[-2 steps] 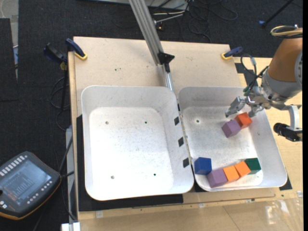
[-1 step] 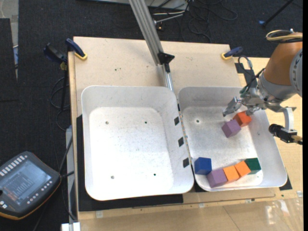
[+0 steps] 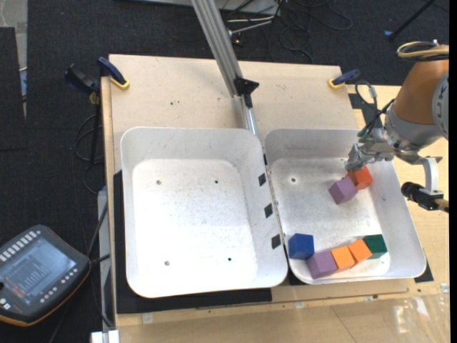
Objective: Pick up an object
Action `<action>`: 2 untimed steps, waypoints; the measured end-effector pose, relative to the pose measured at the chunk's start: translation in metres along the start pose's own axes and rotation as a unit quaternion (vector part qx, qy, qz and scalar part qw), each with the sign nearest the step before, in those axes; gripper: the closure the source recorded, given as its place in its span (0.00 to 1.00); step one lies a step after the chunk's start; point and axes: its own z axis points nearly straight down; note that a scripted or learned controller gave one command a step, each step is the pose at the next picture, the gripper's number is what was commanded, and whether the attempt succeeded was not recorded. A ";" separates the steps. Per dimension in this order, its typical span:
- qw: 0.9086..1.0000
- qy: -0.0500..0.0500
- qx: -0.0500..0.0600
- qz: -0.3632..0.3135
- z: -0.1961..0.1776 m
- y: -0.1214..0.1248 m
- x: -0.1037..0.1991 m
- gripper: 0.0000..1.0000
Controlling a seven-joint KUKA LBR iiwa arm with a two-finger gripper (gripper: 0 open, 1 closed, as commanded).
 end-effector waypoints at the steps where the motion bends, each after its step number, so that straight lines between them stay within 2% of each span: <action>1: 1.000 0.004 0.008 -0.001 -0.064 0.007 -0.003 1.00; 2: 1.000 0.003 0.007 -0.001 -0.126 0.004 -0.005 1.00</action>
